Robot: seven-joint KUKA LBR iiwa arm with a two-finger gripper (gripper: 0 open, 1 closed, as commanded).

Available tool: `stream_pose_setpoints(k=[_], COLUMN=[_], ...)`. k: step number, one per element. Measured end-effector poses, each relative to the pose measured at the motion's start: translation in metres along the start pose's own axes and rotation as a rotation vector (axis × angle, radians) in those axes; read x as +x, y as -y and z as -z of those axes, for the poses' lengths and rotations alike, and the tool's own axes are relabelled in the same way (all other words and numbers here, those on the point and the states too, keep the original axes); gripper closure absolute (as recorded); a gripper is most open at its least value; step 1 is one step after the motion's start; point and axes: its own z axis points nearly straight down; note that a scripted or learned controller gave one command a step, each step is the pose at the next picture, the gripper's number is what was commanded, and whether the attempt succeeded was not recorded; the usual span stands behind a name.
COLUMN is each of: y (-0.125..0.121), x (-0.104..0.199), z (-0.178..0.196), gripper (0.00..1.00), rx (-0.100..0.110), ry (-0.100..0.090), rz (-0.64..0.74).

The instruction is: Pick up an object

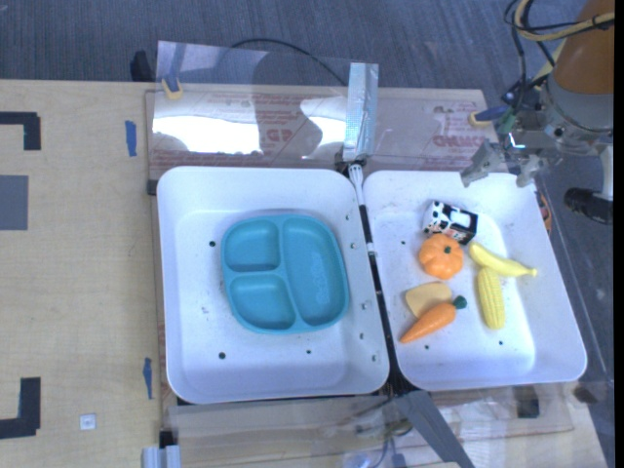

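The claw [500, 167] hangs above the far right corner of the right bin [561, 354], fingers spread and released. Within that bin lie a pumpkin [441, 256], banana [501, 260], corn cob [491, 296] and carrot [430, 321], all untouched

Arm [585, 57] cut off at right edge.

Single fixed camera above bench [68, 261], looking down at slant. Both white bins in frame side by side: left bin [185, 359], right bin [556, 349]. Far side of bench toward top of frame, grey floor [292, 8] beyond it. Arm [585, 66] enters at upper right. Moderate range, whole of both bins visible.
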Motion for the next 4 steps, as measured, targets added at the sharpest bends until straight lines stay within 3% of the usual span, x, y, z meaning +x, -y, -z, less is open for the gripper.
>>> stream_pose_setpoints(k=[1, 2, 3, 4], y=[0.042, 0.096, 0.095, 0.081], x=[0.017, -0.001, -0.001, 0.047], z=[-0.11, -0.145, -0.135, -0.079], gripper=[0.0, 0.0, 1.0, 1.0], rx=[0.007, -0.009, -0.012, -0.009], ry=[-0.001, 0.003, 0.005, 0.002], rz=[0.095, 0.193, 0.192, 0.136])
